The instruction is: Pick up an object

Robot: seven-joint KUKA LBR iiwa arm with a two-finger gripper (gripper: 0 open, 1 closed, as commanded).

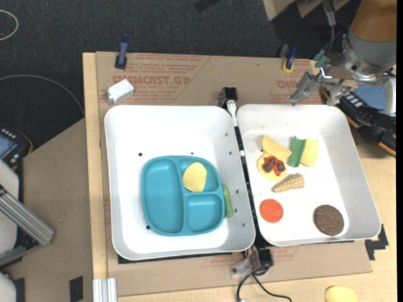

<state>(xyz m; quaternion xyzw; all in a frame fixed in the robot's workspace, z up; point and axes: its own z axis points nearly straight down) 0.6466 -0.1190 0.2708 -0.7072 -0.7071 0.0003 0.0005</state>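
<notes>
Flat red disc (271, 211) in right bin (359, 168)

arm (376, 17): orange band, grey wrist below | claw (318, 83): slim grey metal fingers, possibly teal fitting

Smooth, matt white plastic is seen in both bins (119, 168). The teal tray (165, 200) looks of smooth plastic. The table (189, 80) is covered with matt brown cardboard.
</notes>
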